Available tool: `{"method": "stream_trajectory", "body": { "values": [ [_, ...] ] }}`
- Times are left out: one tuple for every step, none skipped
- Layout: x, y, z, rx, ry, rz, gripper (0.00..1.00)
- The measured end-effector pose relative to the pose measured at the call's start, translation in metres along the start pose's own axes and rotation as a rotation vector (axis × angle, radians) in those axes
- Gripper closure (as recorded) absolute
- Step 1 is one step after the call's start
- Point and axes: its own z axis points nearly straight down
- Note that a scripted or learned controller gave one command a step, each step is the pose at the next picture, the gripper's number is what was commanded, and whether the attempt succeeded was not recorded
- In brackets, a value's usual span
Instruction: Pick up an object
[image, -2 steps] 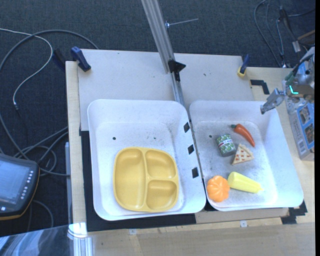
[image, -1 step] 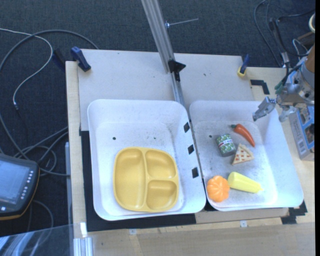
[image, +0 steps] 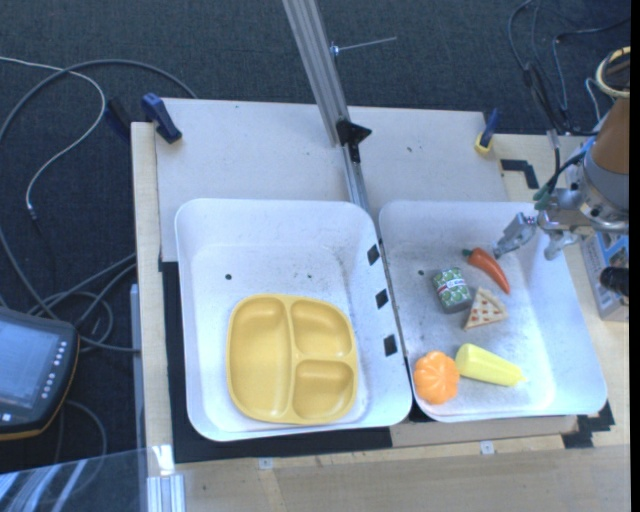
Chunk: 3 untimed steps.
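In the right bin, nearest the gripper: the carrot (image: 489, 268), lying flat and slanted, orange body with a green tip at its upper left end. You would judge it the likeliest thing to pick.
Carrot handling: it looks like a light, stiff plastic toy, smooth and likely slippery; take it across the thick middle of the body, not the tapered end, or it may squirt out.
Gripper (image: 533, 236): it hangs just above and to the right of the carrot, over the bin's upper right part; its two fingers stand apart, released, with nothing between them.
Neighbours: a green can (image: 452, 288) lies just below and left of the carrot, apart from it; a pizza slice (image: 485, 310) sits just beside the can; you have room to close on the carrot without touching either.
Further off: a yellow corn (image: 488, 365) and an orange pumpkin (image: 436, 376) lie near the bin's front edge, close together.
Right bin (image: 560, 330): shallow, white, speckled; its floor gives the toys little grip.
Left bin (image: 270, 240): it holds a yellow tray (image: 292, 357) with three compartments.
Table (image: 260, 150): pale, carrying both bins side by side.
Risk: a shallow closing could roll the carrot away.
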Motion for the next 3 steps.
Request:
{"method": "stream_trajectory", "body": {
  "values": [
    [-0.006, -0.005, 0.046, 0.001, 0.0, 0.0, 0.0],
    [-0.006, -0.003, 0.031, -0.009, -0.002, -0.001, 1.0],
    [-0.008, -0.002, -0.035, -0.016, -0.006, -0.001, 1.0]
  ]
}}
